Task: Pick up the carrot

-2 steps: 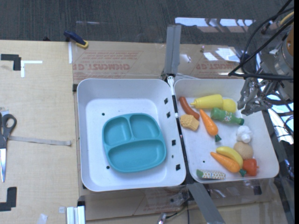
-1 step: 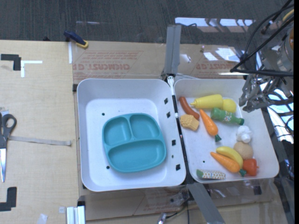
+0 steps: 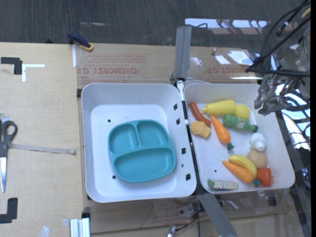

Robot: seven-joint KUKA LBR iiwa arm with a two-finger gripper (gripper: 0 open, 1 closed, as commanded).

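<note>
A carrot [image 3: 239, 171] lay near the right bin's [image 3: 285, 147] front edge, against a banana [image 3: 243, 161]; another [image 3: 221, 129] lay mid-bin. Both looked light, stiff, smooth plastic (likely slippery), best pinched across the thick middle. The gripper [image 3: 267, 100] hovered at the far right corner; jaws' opening unclear.

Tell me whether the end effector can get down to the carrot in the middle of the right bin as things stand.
Probably yes. The end effector hangs over the right bin's far right edge, and the carrot lies uncovered, though a green bottle sits close beside it.
</note>
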